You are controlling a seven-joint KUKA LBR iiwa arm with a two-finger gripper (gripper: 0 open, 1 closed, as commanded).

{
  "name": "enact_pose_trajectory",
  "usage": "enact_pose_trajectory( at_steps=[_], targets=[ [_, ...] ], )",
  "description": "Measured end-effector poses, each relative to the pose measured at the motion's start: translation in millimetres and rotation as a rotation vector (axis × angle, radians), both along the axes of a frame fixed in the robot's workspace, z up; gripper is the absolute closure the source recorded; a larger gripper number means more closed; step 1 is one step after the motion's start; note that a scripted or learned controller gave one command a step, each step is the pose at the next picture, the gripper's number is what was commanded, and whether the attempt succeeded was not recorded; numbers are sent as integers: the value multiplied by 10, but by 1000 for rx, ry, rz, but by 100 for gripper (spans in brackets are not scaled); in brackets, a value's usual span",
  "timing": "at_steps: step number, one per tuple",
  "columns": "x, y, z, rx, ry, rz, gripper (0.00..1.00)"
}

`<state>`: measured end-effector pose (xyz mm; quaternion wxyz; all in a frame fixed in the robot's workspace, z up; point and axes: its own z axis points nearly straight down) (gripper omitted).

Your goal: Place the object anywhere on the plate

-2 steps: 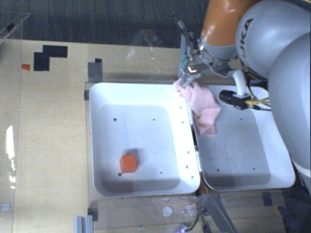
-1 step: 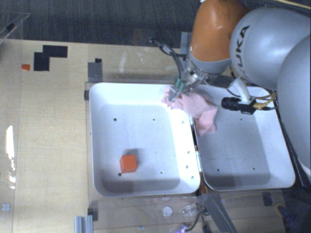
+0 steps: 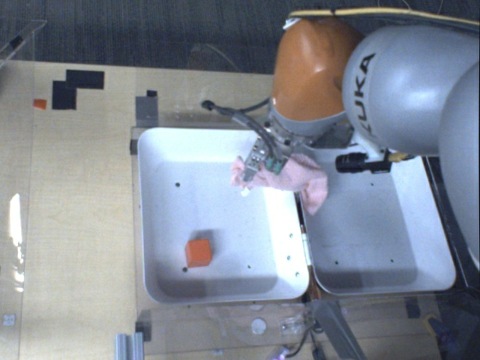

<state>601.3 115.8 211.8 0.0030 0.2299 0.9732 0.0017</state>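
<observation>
A pink cloth (image 3: 289,177) hangs bunched beneath the gripper (image 3: 259,161), draped over the divide between the two white bins (image 3: 157,201), at one o'clock from an orange block (image 3: 199,253) lying in the left bin. Whether the gripper is clamping the cloth cannot be told.

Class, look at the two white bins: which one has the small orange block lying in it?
The left bin. The orange block sits on its floor near the front. The right bin lies under the arm, and a pink cloth drapes across the rim between them.
</observation>
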Motion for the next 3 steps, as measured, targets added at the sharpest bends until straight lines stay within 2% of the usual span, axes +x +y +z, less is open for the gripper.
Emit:
enact_pose_trajectory(
  at_steps=[1, 2, 3],
  targets=[
    [-395, 283, 149, -1, -4, 400, 100],
    [-732, 652, 147, -1, -3, 467, 100],
    [-731, 651, 147, -1, -3, 466, 0]
  ],
)
